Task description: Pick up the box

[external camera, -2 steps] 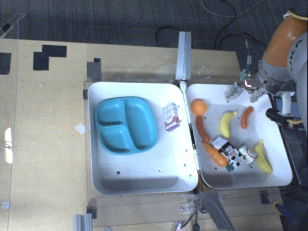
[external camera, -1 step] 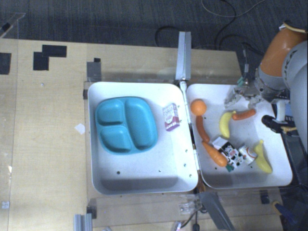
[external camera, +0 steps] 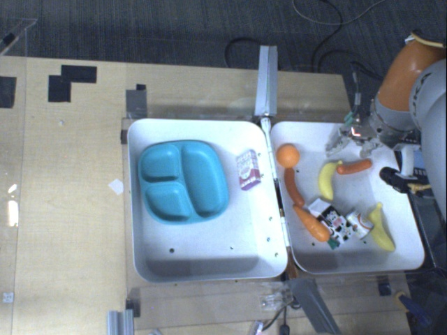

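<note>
Bare floor I could cross left of my pincer, hot dog and banana crowding just below it

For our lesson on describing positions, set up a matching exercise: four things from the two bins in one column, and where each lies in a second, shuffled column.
Things
1. blue tray
2. box
3. orange
4. gripper

Places
A. right bin, top left corner
B. left bin, near its right wall
C. over the right bin's far edge
D. left bin, left part

Pairs: 1-D, 2-B, 3-A, 4-C
</note>
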Tool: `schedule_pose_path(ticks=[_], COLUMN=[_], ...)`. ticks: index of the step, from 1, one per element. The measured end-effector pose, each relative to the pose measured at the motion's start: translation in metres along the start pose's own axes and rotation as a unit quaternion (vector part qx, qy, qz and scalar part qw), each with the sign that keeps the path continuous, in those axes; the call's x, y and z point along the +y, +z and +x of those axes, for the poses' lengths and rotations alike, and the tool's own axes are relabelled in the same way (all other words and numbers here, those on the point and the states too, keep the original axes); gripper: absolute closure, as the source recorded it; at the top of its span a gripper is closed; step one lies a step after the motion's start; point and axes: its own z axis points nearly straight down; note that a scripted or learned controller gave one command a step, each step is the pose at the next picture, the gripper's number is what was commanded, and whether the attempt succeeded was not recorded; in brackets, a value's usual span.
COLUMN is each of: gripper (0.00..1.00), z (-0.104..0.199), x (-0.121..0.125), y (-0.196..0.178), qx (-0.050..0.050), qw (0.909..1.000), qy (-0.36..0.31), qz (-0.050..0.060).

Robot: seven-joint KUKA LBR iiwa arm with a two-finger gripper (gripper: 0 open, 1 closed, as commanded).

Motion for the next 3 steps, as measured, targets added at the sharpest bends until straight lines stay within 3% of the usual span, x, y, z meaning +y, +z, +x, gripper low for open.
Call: schedule_pose_path(ticks=[1, 2, 3], gripper=[0.0, 1.0, 0.0], z=[0.0, 0.002, 0.002], x=[0.0, 0.003, 0.003], y=[0.0, -0.013, -0.013], qx=[0.0, -0.001, -0.001], qw=[1.0, 1.0, 1.0], qy=[0.0, -0.004, -0.004], qz=[0.0, -0.004, -0.004])
